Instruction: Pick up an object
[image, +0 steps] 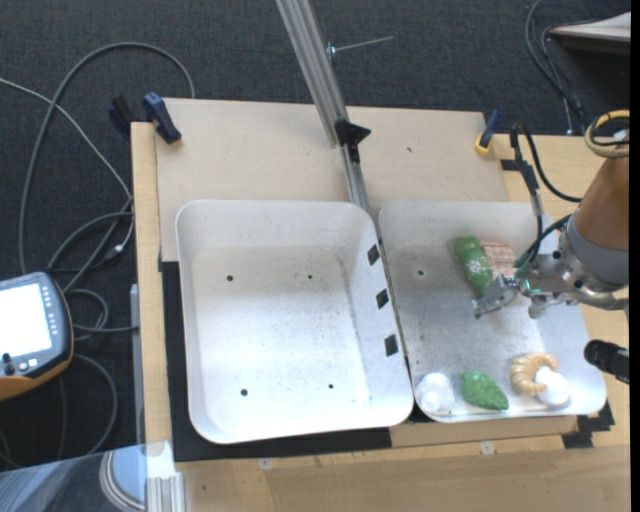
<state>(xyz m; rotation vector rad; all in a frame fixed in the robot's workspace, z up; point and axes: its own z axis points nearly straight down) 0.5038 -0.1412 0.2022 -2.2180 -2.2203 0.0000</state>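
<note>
The right bin (440, 330) holds several objects. A green bottle-shaped item (471, 260) lies beside a tan and pink packet (498, 257) in the bin's upper part. Along the front wall sit a white ball (435, 392), a green lump (484, 390), a tan croissant-like piece (527, 368) and a small white item (553, 387). My gripper (517, 298) hangs just below the bottle and packet, above the bin floor. Its fingers stand apart, open, with nothing between them.
The left bin (280, 320) lies beside the right one, with a ridge and black clips (381, 298) between them. A metal pole (318, 70) slants up from the back of the bench. The grey and orange arm (605, 220) comes in from the right.
</note>
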